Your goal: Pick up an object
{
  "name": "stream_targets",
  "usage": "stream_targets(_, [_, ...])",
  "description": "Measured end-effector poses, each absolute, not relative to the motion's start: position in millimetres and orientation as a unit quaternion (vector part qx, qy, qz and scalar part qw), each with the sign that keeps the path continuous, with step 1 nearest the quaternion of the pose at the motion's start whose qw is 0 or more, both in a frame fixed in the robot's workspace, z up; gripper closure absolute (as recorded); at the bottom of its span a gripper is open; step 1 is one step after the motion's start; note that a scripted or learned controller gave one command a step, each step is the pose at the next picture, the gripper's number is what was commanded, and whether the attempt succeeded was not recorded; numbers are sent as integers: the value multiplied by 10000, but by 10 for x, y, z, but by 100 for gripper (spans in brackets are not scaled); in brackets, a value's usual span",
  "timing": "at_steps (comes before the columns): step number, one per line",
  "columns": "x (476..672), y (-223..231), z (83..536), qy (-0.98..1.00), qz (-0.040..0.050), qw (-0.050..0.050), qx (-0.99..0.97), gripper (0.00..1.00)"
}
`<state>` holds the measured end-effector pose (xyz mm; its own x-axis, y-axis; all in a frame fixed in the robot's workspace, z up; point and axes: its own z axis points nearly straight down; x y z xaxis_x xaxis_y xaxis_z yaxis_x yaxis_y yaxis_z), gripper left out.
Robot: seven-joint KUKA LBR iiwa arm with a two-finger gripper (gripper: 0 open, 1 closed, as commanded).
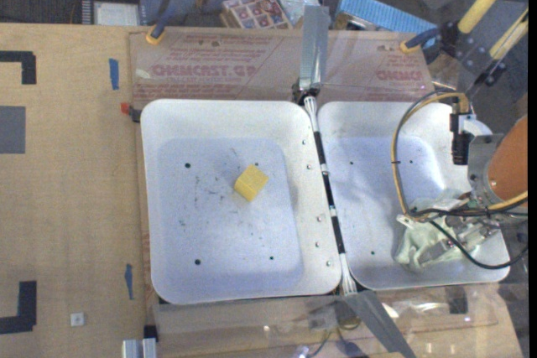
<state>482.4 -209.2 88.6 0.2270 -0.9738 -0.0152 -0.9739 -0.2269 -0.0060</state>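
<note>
Clutter crowded the desk's (59,180) far edge. At lower right the pincer (457,241) sat low over a pale cloth (419,246), grip unclear; tangled cables could snag. Mid-frame, the yellow block (251,183) lay untouched.

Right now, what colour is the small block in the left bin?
Yellow small block, clearest in the camera view.

Two white bins: left bin (168,130) & right bin (369,130), side by side, touching at middle. Behind both, a cardboard sheet (218,67) w/ red print. Wood bench (59,205) at left w/ blue tape bits (114,73). Clutter at back: a blue box (379,12), a patterned box (254,11).
</note>
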Motion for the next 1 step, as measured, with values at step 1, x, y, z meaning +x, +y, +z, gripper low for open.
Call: stream_targets(1, [4824,-1924,890,5084,-38,7,-8611,0])
